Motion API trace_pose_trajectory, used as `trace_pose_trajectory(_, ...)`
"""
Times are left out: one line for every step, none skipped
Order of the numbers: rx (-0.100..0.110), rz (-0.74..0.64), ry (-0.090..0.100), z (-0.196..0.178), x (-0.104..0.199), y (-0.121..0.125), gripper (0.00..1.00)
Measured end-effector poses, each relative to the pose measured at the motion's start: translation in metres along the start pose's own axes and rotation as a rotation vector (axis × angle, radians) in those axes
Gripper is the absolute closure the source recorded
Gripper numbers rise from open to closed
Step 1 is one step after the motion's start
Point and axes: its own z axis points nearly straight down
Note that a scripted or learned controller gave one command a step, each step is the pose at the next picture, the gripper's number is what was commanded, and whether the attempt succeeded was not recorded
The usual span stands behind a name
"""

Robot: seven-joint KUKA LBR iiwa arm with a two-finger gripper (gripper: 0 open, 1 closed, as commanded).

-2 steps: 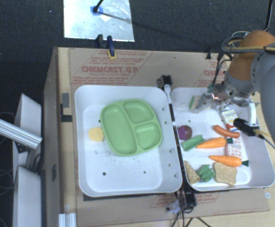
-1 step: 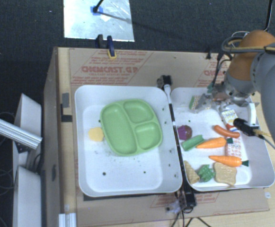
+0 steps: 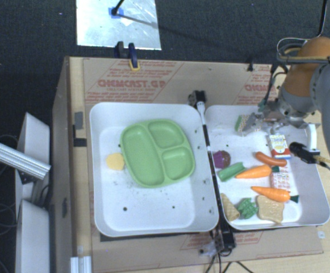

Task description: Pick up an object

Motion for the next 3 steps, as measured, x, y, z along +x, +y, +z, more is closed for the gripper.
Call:
trace_pose_trajectory(0.0, -0.001, 0.001, 0.0, -0.0007, 0.0002, 0.0)
trace_pose_trajectory(0.0, -0.001, -0.001, 0.0001, -0.0001, 0.0001, 0.0)
trace_pose_trajectory(0.0, -0.002, -0.002, 0.0, 0.0004, 0.0001, 0.0)
